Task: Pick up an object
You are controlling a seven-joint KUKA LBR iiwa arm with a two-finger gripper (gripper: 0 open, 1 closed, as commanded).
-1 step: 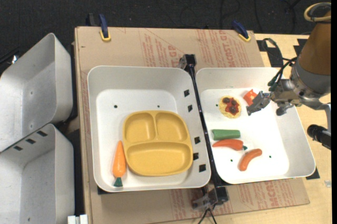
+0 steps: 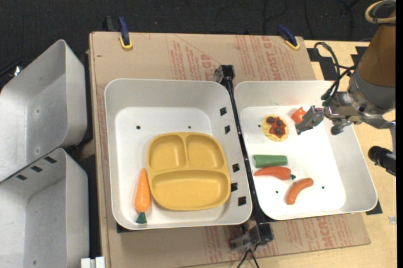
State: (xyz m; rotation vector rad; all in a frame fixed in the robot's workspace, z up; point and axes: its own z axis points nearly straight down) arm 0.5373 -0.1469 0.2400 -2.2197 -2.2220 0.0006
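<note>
Camera view. Desk (image 2: 189,56): two white bins side by side.
Left bin (image 2: 119,134): yellow divided plate (image 2: 187,170) at centre; orange carrot (image 2: 143,191) just beside the plate's left edge, toward the near left corner.
Right bin (image 2: 340,166): small pizza slice (image 2: 276,127) and orange-red piece (image 2: 297,114) near the far edge; green piece (image 2: 270,160), red pepper (image 2: 273,172) and sausage (image 2: 298,190) toward the near left.
Tool (image 2: 310,119): over the right bin's far edge, just beside the orange-red piece; finger spread not discernible.

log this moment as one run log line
phase: approach | tool: over right bin, beside small orange piece | grasp: none seen | left bin: yellow tray, carrot
</note>
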